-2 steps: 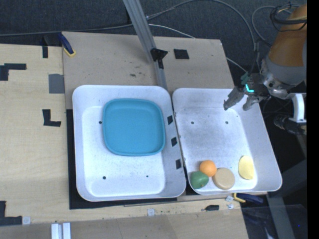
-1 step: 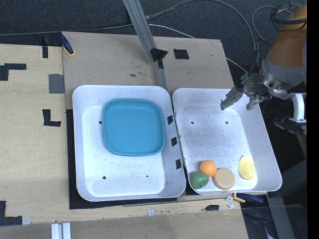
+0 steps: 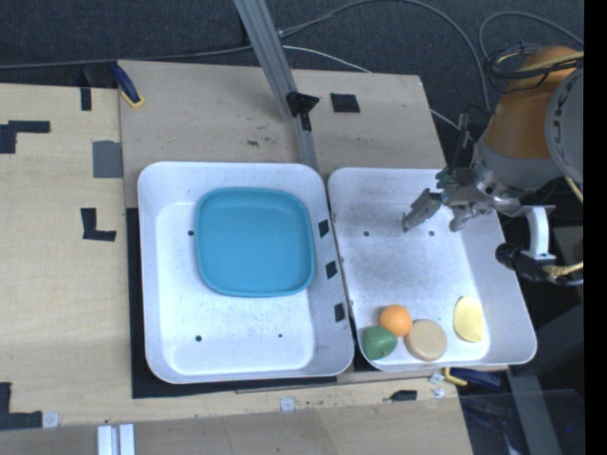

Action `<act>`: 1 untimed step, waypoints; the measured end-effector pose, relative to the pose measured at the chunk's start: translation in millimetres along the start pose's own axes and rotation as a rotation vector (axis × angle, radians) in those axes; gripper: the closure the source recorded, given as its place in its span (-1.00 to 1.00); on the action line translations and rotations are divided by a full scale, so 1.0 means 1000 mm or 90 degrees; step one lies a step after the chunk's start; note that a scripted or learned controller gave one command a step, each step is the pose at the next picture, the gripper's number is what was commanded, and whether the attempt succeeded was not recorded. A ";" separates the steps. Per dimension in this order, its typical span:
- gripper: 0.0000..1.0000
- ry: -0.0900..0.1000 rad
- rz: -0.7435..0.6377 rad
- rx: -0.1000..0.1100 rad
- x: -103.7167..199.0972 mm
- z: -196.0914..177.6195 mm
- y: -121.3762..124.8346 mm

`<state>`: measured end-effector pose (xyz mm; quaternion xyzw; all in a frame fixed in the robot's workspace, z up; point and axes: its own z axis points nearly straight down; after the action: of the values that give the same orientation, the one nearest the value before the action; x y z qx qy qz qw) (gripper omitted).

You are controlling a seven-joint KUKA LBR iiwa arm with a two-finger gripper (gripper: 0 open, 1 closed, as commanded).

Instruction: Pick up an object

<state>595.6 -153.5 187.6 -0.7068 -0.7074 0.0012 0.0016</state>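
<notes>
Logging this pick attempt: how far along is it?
Done: nothing lifted yet. The orange ball, green ball, tan round disc and yellow oval piece all lie in the right white bin. In hand: the open claw hangs above that bin's far part, holding nothing. Left: descend, grasp, lift.

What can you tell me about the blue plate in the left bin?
The blue plate is a rounded square in light turquoise, apparently plastic, with a raised rim around a flat centre. It lies flat and upright on the floor of the left bin, toward that bin's far side, and nothing rests on it. It touches only the bin floor. The gripper hangs over the right bin, well away from it.
</notes>
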 end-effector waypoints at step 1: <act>-1.00 0.000 0.000 0.000 0.006 0.044 0.000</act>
<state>595.1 -147.0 143.6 -0.7069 -0.7074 0.0011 0.0015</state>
